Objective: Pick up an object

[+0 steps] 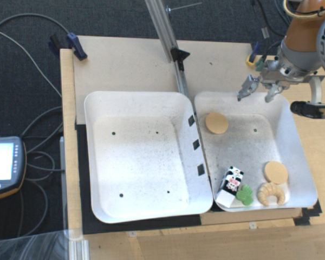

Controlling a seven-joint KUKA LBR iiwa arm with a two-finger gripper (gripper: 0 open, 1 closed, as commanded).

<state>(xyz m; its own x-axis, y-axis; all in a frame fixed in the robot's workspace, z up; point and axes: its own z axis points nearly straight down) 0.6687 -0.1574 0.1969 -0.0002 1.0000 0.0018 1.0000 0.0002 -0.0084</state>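
White plastic, two shallow bins side by side on a pale bench (pixel 124 64). Left bin (pixel 97 107) speckled with dark marks. Right bin (pixel 298 145) holds all the loose items.

Gripper (pixel 258 91) hangs at about 1 o'clock of the right bin, over its far rim, below the grey arm (pixel 300 53) with its orange band. Its two fingers are spread apart, nothing between them.

Round tan disc (pixel 217 123) lies at 10 o'clock in the right bin, near the dividing edge, well apart from the rest. It sits at roughly 7 o'clock from the gripper, not touching it.

Second tan disc (pixel 275 172) at 5 o'clock of the bin. Croissant-shaped piece (pixel 273 194) just beside it, toward the near rim; cannot tell whether they touch.

Black-and-white patterned carton (pixel 231 185) at 7 o'clock of the bin, lying tilted. Small green object (pixel 244 195) just beside it, between carton and croissant piece.

Metal pole (pixel 162 26) slants from the top of frame down to the gap between the bins. Blue clamp (pixel 76 45) at the bench's far left corner. Handheld screen unit (pixel 2 167) at 9 o'clock, off the bench, with cables.
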